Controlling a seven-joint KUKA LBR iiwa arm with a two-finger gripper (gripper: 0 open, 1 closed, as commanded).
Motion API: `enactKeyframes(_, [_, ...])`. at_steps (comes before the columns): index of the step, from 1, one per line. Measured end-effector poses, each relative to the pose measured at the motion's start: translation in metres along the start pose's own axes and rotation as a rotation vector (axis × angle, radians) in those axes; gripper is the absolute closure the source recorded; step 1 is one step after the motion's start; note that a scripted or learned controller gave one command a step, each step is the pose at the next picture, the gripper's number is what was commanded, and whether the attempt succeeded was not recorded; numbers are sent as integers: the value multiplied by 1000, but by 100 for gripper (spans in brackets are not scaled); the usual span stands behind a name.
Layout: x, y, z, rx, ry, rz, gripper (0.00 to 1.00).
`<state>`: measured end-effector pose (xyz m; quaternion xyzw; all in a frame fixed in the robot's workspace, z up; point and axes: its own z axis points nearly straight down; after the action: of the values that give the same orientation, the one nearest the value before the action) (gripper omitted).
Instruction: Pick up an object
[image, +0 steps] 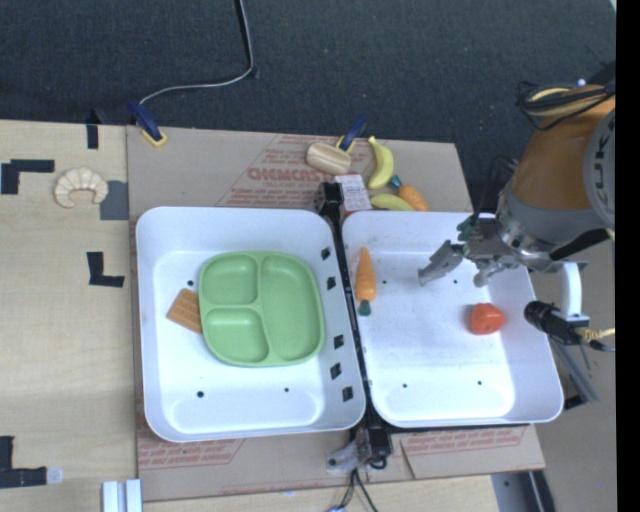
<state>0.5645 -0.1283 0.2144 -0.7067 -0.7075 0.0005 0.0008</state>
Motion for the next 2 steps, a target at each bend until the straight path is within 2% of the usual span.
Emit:
enactKeyframes(1, [-96,23,34,1,-2,2,0])
enactKeyframes(2, [-94,-10,121,-1,0,0,0])
